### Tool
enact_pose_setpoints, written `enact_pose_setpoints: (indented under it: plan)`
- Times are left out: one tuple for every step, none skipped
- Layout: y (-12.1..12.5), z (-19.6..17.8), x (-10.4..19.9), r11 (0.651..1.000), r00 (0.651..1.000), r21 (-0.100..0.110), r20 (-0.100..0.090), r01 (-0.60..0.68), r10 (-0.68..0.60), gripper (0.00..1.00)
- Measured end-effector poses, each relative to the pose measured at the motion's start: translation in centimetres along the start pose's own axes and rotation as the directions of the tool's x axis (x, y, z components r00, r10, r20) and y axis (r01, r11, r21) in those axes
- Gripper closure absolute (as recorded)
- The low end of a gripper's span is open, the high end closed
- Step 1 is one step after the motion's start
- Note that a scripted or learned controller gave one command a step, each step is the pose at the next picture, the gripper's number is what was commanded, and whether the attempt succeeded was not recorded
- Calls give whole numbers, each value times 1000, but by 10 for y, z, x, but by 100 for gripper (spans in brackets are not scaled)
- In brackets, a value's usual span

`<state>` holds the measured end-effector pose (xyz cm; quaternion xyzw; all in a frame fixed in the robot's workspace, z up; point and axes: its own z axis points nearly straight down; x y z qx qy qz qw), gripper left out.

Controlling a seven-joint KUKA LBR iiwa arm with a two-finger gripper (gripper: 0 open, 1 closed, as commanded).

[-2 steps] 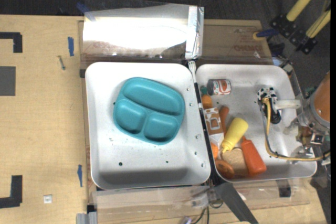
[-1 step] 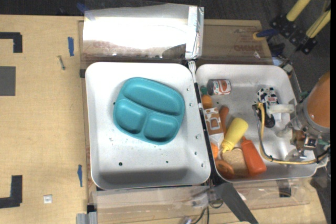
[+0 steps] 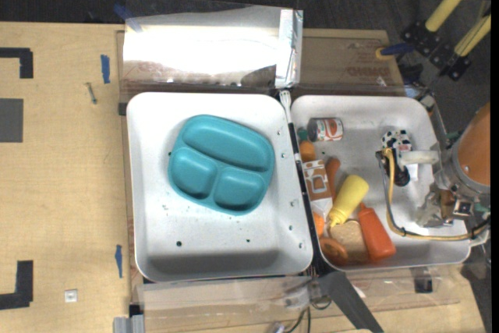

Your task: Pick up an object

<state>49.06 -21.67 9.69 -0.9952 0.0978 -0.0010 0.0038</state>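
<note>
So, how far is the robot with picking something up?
Nothing looks done yet: the yellow bottle, the orange bottle and the small can all lie in the right bin, and the blue plate lies in the left bin. In hand: the arm reaches over the right bin's right side, apart from the bottles. Left: grasp one thing and lift it.

No legible text (can [image 3: 326, 129] label blurred)

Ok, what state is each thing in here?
teal divided plate: right way up, flat in left bin
small can: on its side in right bin
yellow bottle: lying down
orange bottle: lying down
gripper: low at right bin's right side
</note>
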Motion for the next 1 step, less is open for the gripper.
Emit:
enact_pose_setpoints:
  plan:
    - [-31, -127, 63, 1000, 1000, -4, -11, -7, 7, 100]
